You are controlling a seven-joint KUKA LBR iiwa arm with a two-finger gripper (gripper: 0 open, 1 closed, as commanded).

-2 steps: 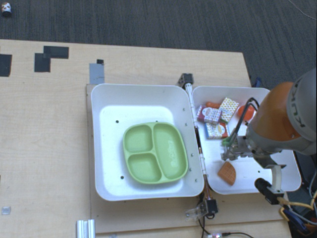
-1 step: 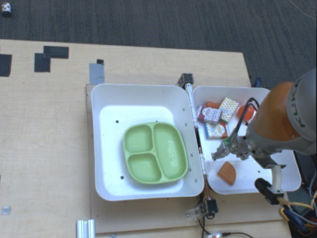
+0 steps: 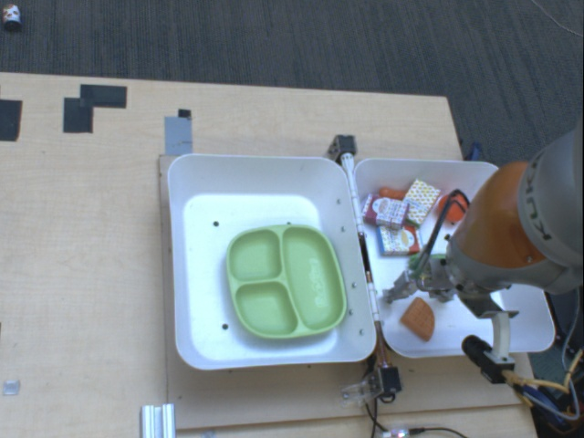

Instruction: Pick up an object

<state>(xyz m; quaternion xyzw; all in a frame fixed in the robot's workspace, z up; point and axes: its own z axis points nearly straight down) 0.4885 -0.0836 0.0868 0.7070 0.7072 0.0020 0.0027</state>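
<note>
Claw (image 3: 408, 287) low in right bin (image 3: 538, 331), finger state impossible to tell; orange wedge-shaped piece (image 3: 419, 318) just at 5 o'clock of it, lying apart from small cartons (image 3: 401, 215) at 12 o'clock; probably the easiest target; green divided plate (image 3: 286, 282) at 9 o'clock.

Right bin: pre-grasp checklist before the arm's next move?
1. Targets present in the right bin: ok, an orange piece and small boxes lie there.
2. Gripper over the right bin: ok, just left of the orange piece.
3. Something between the fingers: cannot tell.
4. Orange piece free of neighbours: ok, it lies apart from the boxes.
5. Boxes separable: not ok, they are bunched together.
6. Green plate out of the way: ok, it sits in the left bin.
</note>
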